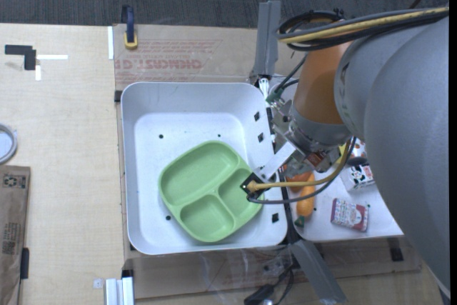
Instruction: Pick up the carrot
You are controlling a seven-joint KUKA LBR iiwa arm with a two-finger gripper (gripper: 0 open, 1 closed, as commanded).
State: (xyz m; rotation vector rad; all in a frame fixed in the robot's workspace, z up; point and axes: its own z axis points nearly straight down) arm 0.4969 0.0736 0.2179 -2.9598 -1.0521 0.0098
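Hovering above carrot (305, 201) | jaws hidden by arm (321, 93), opening cannot be told

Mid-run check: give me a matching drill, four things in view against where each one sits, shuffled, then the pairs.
1 green plate
2 carrot
3 red-and-white packet
4 blue clamp

A right bin, beside the dividing wall
B bench top, beyond the bins
C left bin
D right bin, out on its open floor

Pairs: 1-C, 2-A, 3-D, 4-B
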